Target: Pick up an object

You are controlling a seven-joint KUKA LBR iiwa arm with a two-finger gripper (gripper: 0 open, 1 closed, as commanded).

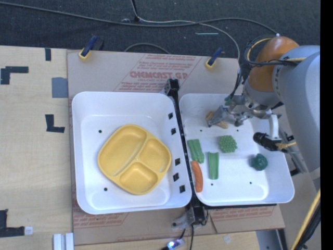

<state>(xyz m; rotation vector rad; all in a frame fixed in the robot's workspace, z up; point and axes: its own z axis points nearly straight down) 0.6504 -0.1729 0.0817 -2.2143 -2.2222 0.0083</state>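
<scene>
In the right bin (235,191) lie several small toy foods. A green pod (195,150) sits near the left wall, with an orange carrot (197,175) below it. A green strip (213,165) lies beside them. A bumpy green ball (227,144) rests near the middle, and a dark green piece (258,162) lies toward the right wall. My gripper (221,116) hangs over the bin's upper part, above the bumpy ball, with nothing visibly held.
The left bin (83,155) holds a yellow divided plate (135,158). A black divider (179,139) separates the bins. Cables run across the dark floor at the back. Yellow and blue clamps (87,48) hold the cardboard sheet's far edge.
</scene>
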